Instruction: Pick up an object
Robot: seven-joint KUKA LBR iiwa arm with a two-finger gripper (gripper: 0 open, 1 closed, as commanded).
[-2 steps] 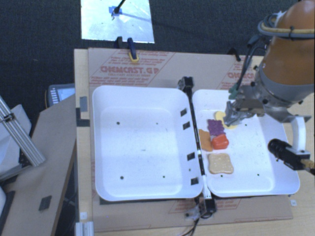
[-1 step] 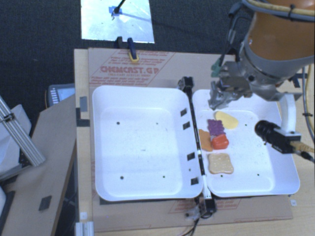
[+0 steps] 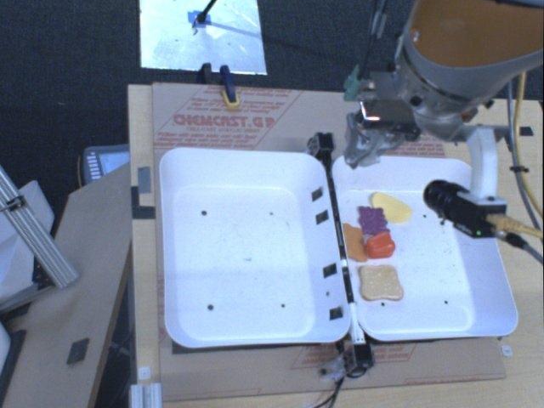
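Note:
The right bin (image 3: 476, 313) holds a small cluster near its left wall: a yellow flat piece (image 3: 392, 206), a purple bumpy piece (image 3: 373, 220), a red-orange block (image 3: 380, 245), an orange slice (image 3: 354, 243) and a tan toast-shaped piece (image 3: 380, 282). My gripper (image 3: 365, 151) hangs above the bin's far left corner, behind the cluster and apart from it. Nothing shows between its fingers.
The left bin (image 3: 246, 245) lies beside the right one, with black clips (image 3: 323, 219) along the shared divider. Both rest on a cardboard sheet (image 3: 229, 117). A shiny metal plate (image 3: 202, 24) lies beyond the bench's far edge.

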